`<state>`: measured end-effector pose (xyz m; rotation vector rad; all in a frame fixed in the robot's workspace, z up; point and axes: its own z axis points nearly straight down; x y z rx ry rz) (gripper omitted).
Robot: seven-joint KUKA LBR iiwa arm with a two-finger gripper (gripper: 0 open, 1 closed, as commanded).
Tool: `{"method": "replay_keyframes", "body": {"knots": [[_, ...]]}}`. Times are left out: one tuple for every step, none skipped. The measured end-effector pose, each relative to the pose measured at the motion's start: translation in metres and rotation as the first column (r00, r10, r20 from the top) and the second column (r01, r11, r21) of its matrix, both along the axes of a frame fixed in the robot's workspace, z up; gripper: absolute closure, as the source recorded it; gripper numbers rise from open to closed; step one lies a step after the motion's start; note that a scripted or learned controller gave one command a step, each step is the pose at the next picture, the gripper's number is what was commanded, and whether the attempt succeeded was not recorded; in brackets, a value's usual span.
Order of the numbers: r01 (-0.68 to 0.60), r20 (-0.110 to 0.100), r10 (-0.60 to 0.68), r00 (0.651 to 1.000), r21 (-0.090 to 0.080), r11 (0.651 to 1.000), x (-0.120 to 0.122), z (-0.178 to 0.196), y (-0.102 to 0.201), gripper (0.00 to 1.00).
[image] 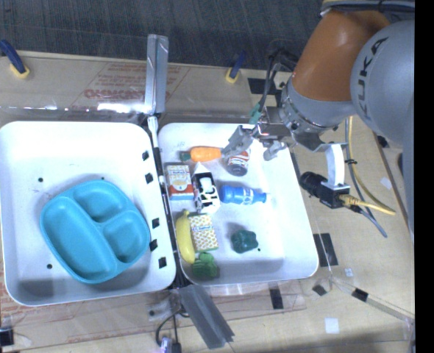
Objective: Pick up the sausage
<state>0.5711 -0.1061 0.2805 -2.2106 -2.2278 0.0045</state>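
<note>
Just beside the gripper (252, 143), jaws spread wide: carrot (205, 154), small can (237, 164), blue bottle (240, 194).

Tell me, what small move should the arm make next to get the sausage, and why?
Probably slide the gripper leftward in the view until it is above the sausage. The open gripper hangs about over the can, and the orange sausage lies just beyond it, near the back wall of the bin. Dropping here would likely catch the can instead.
</note>
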Motion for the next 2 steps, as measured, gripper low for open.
{"method": "replay_keyframes", "body": {"knots": [[0.184, 0.001, -0.184, 0.983, -0.001, 0.983, 0.009, -0.151, -0.007, 0.00], [0.273, 0.008, -0.273, 0.962, 0.003, 0.962, 0.059, -0.183, 0.000, 0.00]]}}
